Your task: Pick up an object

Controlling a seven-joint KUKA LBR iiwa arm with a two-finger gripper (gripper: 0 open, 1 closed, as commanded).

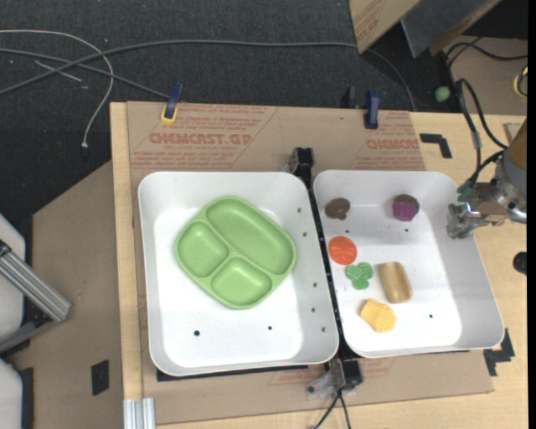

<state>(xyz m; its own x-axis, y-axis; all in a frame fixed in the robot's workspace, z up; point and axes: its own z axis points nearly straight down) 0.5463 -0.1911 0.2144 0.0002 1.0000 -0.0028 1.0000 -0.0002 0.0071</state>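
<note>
Cardboard [251, 134] printed with red lettering covers the bench top on my feed, pinned at its upper edge by two blue clamps [172, 100], one toward upper left and one [371, 109] toward upper right. Beyond the bench, dark carpet [167, 50] fills the top of the frame, with thin pale cables [75, 59] looping across it at upper left. A cardboard box [394, 21] pokes in at the top right.

I see two white bins side by side. The left bin [167, 335] holds a green divided plate [236, 251], three compartments, sitting tilted near the bin's centre. The right bin [444, 327] holds six small pieces: a brown lump [337, 208] at its upper left, a purple piece [405, 207] at its upper right, an orange-red round piece [342, 250] below the brown one, a small green piece [360, 275] just beneath that, a tan bread-like piece [394, 281] just beside the green one, and a yellow piece [378, 316] lowest of all.

The gripper [462, 219] hangs at the right bin's upper right rim, at the right edge of the frame, well apart from every piece. I cannot tell how it stands.
</note>
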